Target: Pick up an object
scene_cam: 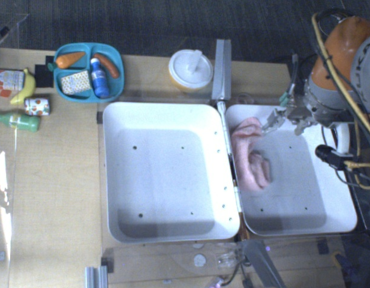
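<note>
Hand beside pink, seemingly crumpled cloth.

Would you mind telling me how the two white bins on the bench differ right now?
The right bin holds a crumpled pink cloth against its left wall; the left bin shows bare floor. The gripper hangs over the right bin's upper edge, not the left bin. The left bin looks wider. Both are shallow, white and round-cornered.

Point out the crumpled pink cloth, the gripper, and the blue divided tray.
crumpled pink cloth (252, 155): camera view, middle of its folds in the right bin.
gripper (286, 120): camera view, between its fingertips.
blue divided tray (117, 59): camera view, its right rim.
</note>
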